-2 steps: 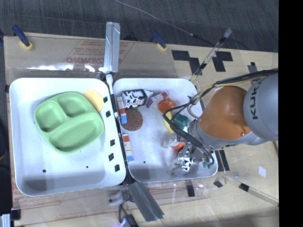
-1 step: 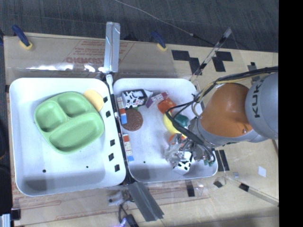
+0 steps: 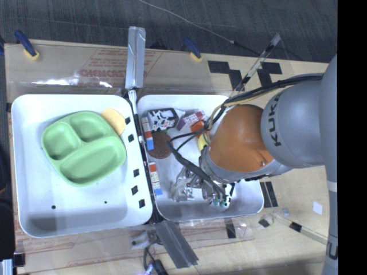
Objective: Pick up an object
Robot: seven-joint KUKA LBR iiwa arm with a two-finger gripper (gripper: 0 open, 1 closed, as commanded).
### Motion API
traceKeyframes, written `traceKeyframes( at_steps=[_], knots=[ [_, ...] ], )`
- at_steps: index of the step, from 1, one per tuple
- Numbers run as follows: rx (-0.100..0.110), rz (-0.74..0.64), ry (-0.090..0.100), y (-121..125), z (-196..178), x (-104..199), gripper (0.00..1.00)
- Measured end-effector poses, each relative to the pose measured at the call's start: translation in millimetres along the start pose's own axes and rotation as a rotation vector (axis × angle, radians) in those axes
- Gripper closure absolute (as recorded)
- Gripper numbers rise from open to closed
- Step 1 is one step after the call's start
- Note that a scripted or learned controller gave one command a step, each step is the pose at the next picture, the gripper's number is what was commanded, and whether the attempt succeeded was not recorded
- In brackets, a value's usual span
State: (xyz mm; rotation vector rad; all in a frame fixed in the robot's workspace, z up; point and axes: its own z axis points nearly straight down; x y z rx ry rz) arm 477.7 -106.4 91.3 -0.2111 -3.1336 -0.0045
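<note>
- Grey arm [image 3: 298, 125] with its orange band [image 3: 238, 139] sits closest to the lens, reaching in from the right over the right bin.
- Left bin [image 3: 34, 211] holds a green divided plate [image 3: 85, 148], lying flat toward its upper half.
- Just beside the plate's upper right edge, touching it, lies a yellow rounded object [image 3: 114, 119] near the wall between the bins.
- Right bin [image 3: 172, 211] carries a black-and-white patterned item [image 3: 160, 119], a brown round object [image 3: 161, 145] below it, and a small purple-and-red packet [image 3: 192, 119] at the upper middle.
- Tool [image 3: 200, 191] is low in the right bin, near its front wall, among small metallic and white clutter; I cannot tell how its jaws stand or whether anything is caught in them.
- Surface [image 3: 86, 62] under both bins is tan, with blue clamps [image 3: 26, 44] on its far edge.
</note>
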Motion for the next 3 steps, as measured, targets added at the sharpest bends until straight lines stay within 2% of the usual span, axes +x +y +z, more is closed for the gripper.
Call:
traceKeyframes(
  at_steps=[1,2,3],
  knots=[
    [0.002,-0.13,0.002,15.1,0.0,2.5,1.0],
    [0.002,-0.272,-0.003,22.0,-0.6,-37.4,1.0],
    [0.005,-0.48,-0.009,42.5,-104.1,-109.9,1.0]
  ],
)
